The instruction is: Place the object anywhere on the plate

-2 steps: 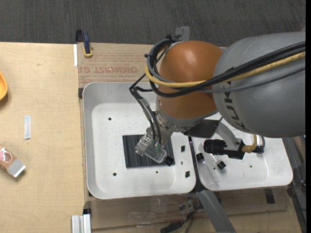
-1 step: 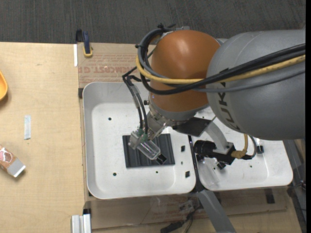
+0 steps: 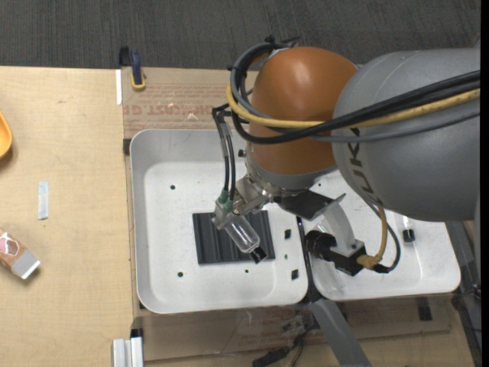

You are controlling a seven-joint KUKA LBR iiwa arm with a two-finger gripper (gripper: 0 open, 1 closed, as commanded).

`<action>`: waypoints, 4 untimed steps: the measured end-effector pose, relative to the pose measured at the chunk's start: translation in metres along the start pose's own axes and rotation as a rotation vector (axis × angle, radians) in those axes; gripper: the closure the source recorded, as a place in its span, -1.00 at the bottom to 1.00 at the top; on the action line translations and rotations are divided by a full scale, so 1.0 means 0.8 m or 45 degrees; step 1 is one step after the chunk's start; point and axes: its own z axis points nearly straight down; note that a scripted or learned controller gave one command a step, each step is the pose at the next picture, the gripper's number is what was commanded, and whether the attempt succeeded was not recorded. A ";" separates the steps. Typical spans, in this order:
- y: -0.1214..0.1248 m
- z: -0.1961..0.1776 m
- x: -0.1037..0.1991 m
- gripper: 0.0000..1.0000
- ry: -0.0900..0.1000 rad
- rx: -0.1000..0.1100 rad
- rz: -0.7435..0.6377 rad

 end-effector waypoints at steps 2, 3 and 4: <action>-0.022 -0.028 -0.039 1.00 -0.001 -0.002 -0.099; -0.022 -0.011 -0.039 1.00 0.001 -0.002 -0.551; -0.008 -0.060 -0.015 1.00 -0.001 -0.003 -0.489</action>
